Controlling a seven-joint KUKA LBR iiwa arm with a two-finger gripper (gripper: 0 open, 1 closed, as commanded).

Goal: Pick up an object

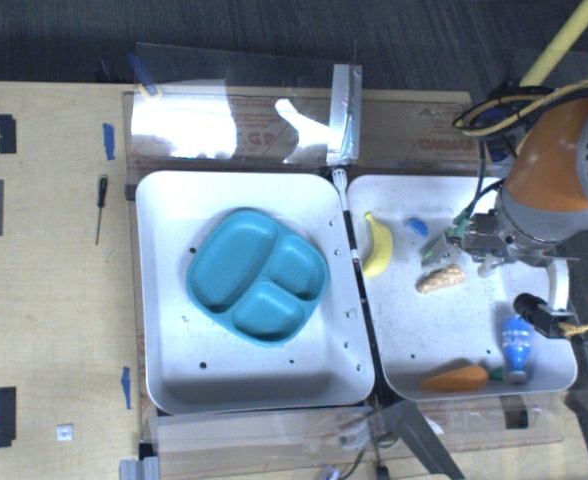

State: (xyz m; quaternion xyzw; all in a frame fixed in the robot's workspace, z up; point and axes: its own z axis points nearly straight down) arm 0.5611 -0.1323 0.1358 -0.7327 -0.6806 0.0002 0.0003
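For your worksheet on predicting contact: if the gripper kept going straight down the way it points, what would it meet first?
Probably the bread-like tan piece, which lies just below the gripper in the right bin. Depth is unclear, so it may meet the bin floor beside it instead.

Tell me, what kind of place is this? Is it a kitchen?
Probably a robot lab, not a kitchen. A robot arm reaches over two white bins on a bench, holding a blue divided plate and toy-like food: a banana and a carrot.

Screwdriver (101,192) on bench (44,308), left of bins.
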